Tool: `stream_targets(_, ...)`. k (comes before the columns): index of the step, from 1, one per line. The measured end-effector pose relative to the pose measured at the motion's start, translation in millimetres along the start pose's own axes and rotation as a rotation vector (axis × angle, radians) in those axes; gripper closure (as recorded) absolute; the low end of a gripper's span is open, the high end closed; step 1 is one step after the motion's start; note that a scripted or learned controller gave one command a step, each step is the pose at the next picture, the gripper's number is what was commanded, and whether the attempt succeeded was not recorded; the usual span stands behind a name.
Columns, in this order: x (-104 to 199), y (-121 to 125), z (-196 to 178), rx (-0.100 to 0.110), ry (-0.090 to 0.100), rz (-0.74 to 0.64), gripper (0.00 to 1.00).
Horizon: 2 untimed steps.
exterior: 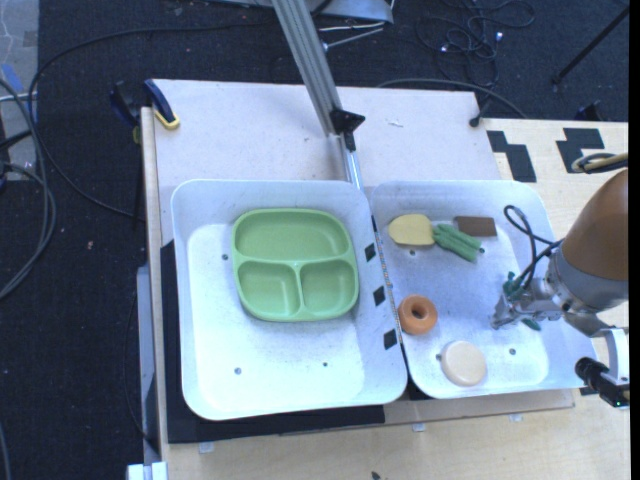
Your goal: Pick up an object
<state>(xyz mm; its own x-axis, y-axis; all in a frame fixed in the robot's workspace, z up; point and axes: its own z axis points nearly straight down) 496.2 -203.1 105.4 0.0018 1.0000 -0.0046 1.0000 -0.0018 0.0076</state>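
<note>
There are no words, numbers or brand names to read here. The only marks are plain black squares with no letters: a few on the worktop (560, 158) at its far right corner, and small ones along the edge where the two white bins (290, 298) meet. They are too small to show any signs.
</note>
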Motion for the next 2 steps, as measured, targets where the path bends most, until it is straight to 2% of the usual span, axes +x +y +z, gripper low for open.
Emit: stream_targets(2,-1,0,-126,0.0,0.001,-0.005,1.0)
